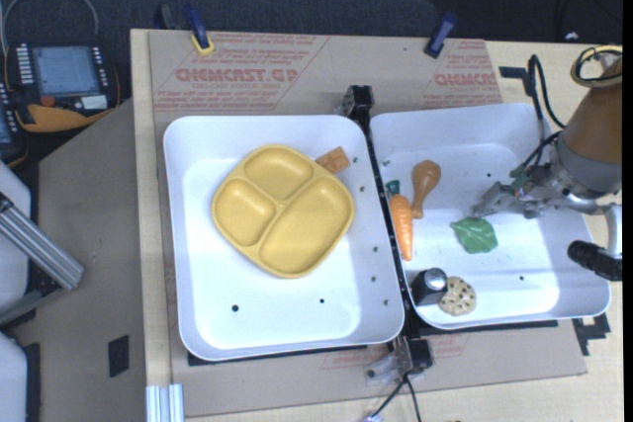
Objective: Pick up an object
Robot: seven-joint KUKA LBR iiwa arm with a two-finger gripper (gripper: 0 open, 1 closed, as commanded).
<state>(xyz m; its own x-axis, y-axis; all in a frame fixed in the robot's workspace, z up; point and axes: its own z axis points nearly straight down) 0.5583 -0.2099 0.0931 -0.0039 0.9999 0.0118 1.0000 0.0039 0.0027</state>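
**Nothing lifted yet, gripper low in the right bin**

So far I count no pick done; my gripper (495, 201) sits in the right bin (554, 296), just above the green leaf (475, 234), fingers apart with nothing between them; carrot (401, 225), wooden pestle (425, 183), cookie (458, 295) and a small black-and-silver piece (428, 284) lie untouched; the yellow plate (284, 210) fills the left bin (208, 311); closing and lifting remain.

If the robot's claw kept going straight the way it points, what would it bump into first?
Probably the green leaf. The gripper points left and slightly down in the right bin, and the leaf lies nearest ahead. Height is hard to judge, so it might pass over.
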